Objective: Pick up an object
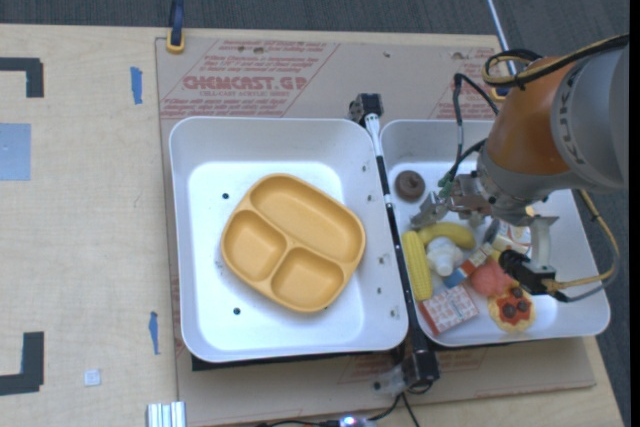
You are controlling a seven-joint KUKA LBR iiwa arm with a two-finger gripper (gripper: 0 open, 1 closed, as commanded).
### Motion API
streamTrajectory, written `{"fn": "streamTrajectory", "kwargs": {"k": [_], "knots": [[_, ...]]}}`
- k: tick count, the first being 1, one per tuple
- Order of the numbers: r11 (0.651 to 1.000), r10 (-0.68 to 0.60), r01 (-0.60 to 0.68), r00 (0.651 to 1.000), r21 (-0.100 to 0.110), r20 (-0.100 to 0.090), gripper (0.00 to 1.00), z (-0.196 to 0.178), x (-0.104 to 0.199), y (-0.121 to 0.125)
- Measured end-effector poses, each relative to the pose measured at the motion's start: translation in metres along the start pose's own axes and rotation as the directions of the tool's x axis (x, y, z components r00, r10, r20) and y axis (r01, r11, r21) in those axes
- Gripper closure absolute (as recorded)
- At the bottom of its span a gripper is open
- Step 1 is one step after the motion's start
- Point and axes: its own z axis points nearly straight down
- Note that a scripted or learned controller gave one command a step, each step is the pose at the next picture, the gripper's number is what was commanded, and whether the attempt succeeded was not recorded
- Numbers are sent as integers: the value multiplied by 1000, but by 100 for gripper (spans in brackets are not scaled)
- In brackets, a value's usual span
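- While your arm (560, 130) reaches over the right bin (590, 315), note the left bin (190, 215) holds a yellow divided plate (292, 242);
- your gripper (470, 210) sits low above the banana (447, 235); finger state cannot be told;
- corn (415, 265), a pizza slice (512, 308) and a brown donut (409, 183) lie nearby.

Toys crowd the right bin (590, 315): a yellow banana (450, 234) at centre, corn cob (416, 265) at nine o'clock, brown donut (409, 183) at eleven o'clock.

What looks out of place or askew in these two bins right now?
Nothing looks spilled or broken. The yellow divided plate lies turned at an angle in the left bin, and the toy foods, with the corn cob, are bunched in the right bin.
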Motion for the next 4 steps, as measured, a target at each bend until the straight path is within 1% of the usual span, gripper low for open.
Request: {"fn": "streamTrajectory", "kwargs": {"k": [1, 2, 4], "knots": [[1000, 0, 0, 1000, 0, -1, 0, 0, -7, -14], [1000, 0, 0, 1000, -1, 1, 0, 0, 0, -20], [1000, 0, 0, 1000, -4, 1, 0, 0, 1, -34]]}}
